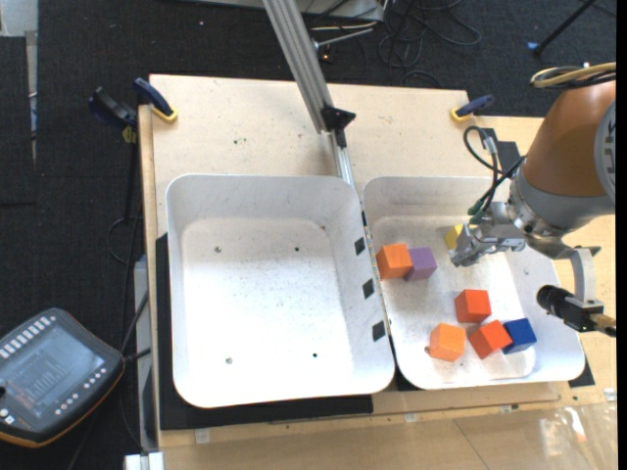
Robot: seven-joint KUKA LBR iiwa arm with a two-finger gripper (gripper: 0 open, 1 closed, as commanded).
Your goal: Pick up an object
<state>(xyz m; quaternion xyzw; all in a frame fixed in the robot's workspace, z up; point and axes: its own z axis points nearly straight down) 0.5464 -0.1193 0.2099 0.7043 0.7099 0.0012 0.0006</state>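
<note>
Nearest the lens, low and left of the gripper [468, 250]: orange cube [448, 342], red cube [489, 339], blue cube [519, 334], clustered in the right bin [549, 365]. Another red cube [472, 305] just below the gripper. Orange block [395, 259] touching purple block [421, 262] to its left. Yellow piece [453, 235] right beside it. Finger spread: cannot tell.

We see a wooden bench top [245, 116] bearing two shallow white bins: the left bin [265, 199] and the right bin [411, 192], touching along their shared edge. A slanted aluminium strut [294, 42] runs down to the seam between them. Blue-and-yellow clamps [155, 99] grip the bench's far corners. A grey teach pendant [49, 375] lies at lower left, and cables [431, 18] sprawl across the dark floor beyond.
</note>
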